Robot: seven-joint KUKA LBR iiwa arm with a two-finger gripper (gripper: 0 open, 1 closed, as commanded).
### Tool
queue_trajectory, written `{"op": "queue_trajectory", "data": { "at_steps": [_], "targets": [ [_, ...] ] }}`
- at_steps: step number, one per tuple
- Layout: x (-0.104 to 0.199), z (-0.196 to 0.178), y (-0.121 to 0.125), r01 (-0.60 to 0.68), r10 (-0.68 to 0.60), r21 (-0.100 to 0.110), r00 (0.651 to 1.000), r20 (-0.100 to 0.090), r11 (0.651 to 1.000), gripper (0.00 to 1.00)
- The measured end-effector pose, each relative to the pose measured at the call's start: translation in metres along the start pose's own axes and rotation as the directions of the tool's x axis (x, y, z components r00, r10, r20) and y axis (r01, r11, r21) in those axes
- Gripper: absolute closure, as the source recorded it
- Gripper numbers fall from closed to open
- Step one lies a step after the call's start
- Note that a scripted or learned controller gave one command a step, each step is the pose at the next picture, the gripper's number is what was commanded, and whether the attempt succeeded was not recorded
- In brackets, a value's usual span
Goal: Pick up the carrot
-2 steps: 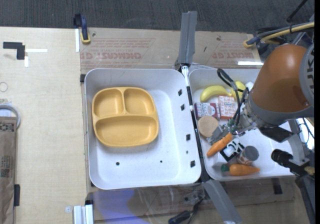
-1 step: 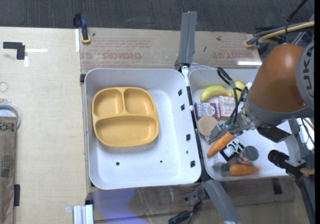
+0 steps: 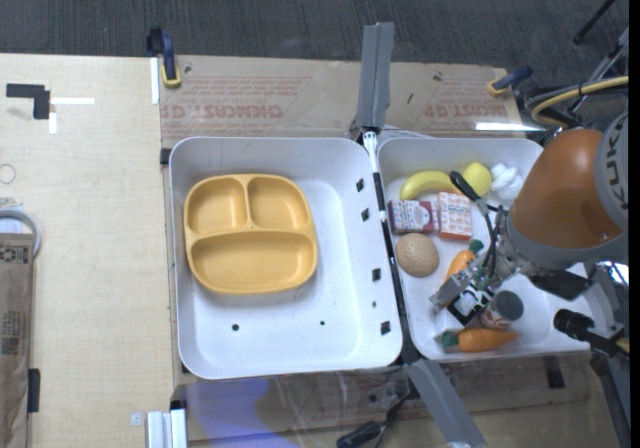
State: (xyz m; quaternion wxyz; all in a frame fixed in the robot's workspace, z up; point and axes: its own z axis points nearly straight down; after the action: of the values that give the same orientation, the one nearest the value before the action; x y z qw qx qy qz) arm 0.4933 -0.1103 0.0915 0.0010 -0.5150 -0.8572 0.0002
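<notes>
Pale wooden surface [image 3: 80,266] carries two white bins, and the smooth orange tapered carrot [image 3: 482,339] lies at six o'clock of the right bin, below the hand [image 3: 462,292], likely light, stiff, best pinched mid-body.

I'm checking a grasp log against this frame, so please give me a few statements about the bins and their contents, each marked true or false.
1. The yellow divided plate lies in the left bin. True.
2. A carrot lies near the front edge of the right bin. True.
3. The banana lies on the plate. False: it lies at the back of the right bin.
4. The hand hovers over the left bin. False: it is over the right bin, near the carrot.
5. A round brown bread roll sits in the right bin, in front of the red and white packets. True.
</notes>
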Motion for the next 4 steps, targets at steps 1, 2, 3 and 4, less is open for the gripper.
{"op": "queue_trajectory", "data": {
  "at_steps": [1,2,3,4],
  "targets": [
    [0.027,-0.099,0.002,-0.169,0.169,-0.001,0.986,0.002,0.986,0.00],
    [-0.008,0.000,0.032,-0.041,0.041,0.000,0.999,0.001,0.999,0.00],
    [0.044,-0.100,0.011,0.046,-0.046,-0.001,0.999,0.002,0.999,0.00],
    [0.016,-0.012,-0.001,0.528,-0.528,-0.014,0.849,0.013,0.849,0.00]
  ]
}}
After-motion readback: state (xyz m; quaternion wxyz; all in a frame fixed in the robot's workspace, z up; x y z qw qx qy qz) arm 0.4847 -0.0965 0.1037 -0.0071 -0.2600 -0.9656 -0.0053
